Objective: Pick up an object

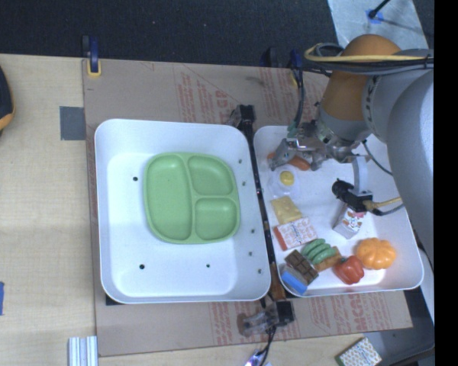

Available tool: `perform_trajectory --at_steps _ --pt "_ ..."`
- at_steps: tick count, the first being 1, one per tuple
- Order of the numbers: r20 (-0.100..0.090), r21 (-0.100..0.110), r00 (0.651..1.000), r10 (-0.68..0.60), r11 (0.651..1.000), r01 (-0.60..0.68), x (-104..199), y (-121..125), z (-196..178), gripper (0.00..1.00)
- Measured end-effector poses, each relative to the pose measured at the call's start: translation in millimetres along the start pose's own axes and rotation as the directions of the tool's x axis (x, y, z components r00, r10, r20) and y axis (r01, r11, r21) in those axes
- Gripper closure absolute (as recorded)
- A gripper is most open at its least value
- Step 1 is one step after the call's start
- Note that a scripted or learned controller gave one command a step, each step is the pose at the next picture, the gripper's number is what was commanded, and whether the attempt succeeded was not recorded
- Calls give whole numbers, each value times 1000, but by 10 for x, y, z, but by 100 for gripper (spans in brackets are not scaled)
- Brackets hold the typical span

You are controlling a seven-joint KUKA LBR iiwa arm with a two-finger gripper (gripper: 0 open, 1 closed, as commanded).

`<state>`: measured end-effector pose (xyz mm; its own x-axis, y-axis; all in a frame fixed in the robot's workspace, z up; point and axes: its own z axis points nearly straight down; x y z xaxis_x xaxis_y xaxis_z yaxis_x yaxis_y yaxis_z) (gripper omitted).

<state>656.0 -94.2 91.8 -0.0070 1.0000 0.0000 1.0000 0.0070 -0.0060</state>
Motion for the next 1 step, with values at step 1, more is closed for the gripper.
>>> perform_trajectory --at_steps 1 --pt "1 -4 1000 4 1000 -4 -90 3 -3 0"
